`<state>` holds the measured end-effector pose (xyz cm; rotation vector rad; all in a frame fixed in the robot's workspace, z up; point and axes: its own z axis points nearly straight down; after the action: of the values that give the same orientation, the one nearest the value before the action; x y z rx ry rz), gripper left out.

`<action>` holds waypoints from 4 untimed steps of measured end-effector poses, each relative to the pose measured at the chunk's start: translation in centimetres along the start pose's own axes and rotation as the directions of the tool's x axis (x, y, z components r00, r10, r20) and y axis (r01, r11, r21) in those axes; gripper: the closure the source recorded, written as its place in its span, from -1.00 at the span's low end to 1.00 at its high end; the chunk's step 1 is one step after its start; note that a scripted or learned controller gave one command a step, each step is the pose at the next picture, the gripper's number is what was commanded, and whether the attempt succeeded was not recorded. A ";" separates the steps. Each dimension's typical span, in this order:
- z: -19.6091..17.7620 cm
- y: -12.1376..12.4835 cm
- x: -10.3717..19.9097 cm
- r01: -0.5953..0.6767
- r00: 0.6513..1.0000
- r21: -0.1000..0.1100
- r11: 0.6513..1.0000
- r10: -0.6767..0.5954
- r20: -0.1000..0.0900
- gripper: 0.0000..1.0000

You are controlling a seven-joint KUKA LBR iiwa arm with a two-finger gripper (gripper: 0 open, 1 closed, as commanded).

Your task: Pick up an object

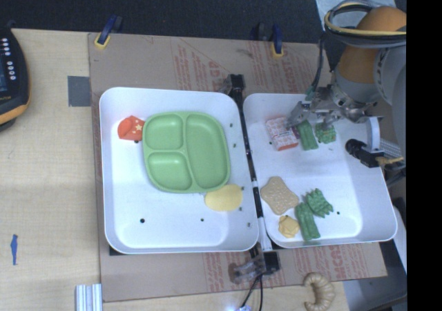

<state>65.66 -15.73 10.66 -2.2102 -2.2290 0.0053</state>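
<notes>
My gripper (316, 134) hangs low over the back of the right bin (359, 192), its two green-tipped fingers (308, 137) spread apart with only bare bin floor between them. A pink and white packet (281, 133) lies just left of the fingers, close to the left one. Nearer the front of this bin lie a tan cracker (279, 194), a small yellow piece (289, 226) and a green leafy vegetable toy (312, 211).
The left bin (124, 227) holds a green divided plate (186, 151), a red piece with a star (130, 128) at its left and a yellow lump (224, 198) at its front right. A tan curled object (319, 291) lies on the bench in front of the bins.
</notes>
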 end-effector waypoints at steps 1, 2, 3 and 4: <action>-1.3 0.0 -0.2 0.001 1.000 -0.002 1.000 -0.001 0.001 1.00; -1.2 0.0 -0.2 0.002 1.000 0.000 1.000 -0.002 0.001 -1.00; 1.2 0.1 4.0 -0.003 1.000 0.001 1.000 0.003 0.006 -1.00; -0.2 0.1 3.5 -0.005 1.000 0.001 1.000 0.005 0.010 1.00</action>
<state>65.69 -12.27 10.84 -2.2208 -2.2274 0.0172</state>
